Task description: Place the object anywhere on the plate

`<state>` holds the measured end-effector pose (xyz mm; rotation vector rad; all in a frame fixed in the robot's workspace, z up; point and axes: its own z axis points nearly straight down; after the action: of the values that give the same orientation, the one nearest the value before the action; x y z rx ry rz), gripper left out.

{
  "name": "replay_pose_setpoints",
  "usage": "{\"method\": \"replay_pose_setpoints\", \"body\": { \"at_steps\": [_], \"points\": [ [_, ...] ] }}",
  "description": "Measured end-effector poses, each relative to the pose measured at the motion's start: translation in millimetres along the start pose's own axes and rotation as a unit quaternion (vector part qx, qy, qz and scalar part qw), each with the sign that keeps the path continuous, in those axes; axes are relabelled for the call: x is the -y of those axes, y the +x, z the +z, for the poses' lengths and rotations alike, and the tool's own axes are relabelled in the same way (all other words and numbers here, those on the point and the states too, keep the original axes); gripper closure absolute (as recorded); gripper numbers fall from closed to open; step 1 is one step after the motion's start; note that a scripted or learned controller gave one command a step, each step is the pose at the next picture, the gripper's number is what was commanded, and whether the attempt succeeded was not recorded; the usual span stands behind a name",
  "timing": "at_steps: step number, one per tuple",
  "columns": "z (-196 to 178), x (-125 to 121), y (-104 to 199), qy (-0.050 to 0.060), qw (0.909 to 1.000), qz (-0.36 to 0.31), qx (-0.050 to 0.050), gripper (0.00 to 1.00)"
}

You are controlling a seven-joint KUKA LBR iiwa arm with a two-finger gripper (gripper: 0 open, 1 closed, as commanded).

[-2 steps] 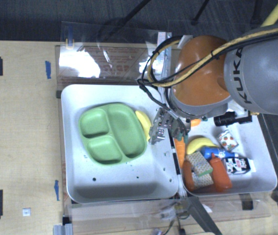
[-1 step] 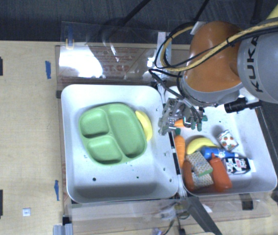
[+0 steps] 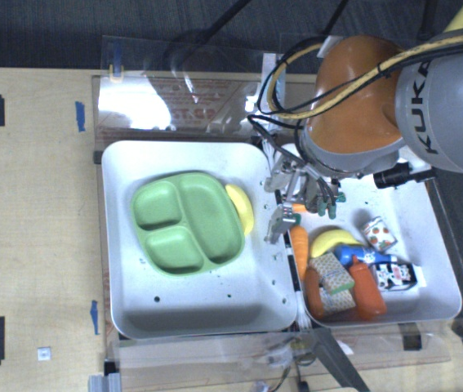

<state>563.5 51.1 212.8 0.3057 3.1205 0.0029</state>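
A green divided plate (image 3: 189,221) lies in the left bin (image 3: 133,300). A yellow rounded object (image 3: 242,207) rests against the plate's right rim, on the bin floor. My gripper (image 3: 300,204) hangs over the ridge between the two bins, just right of the yellow object and above the top end of a carrot (image 3: 299,243). The wrist and orange band (image 3: 353,96) hide much of what lies under the gripper.
The right bin (image 3: 435,292) holds a pile: the carrot, a banana (image 3: 335,239), a grey-green sponge (image 3: 335,280), a red item (image 3: 367,294), a blue piece (image 3: 353,257), a black-and-white carton (image 3: 394,274) and a small patterned box (image 3: 379,235). Cables loop above the bins.
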Motion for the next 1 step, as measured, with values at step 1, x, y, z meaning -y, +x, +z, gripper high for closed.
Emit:
{"method": "replay_pose_setpoints", "body": {
  "at_steps": [1],
  "points": [
    [95.4,-68.1,-27.2,0.0,0.999,-0.044,-0.001,0.0]
  ]
}}
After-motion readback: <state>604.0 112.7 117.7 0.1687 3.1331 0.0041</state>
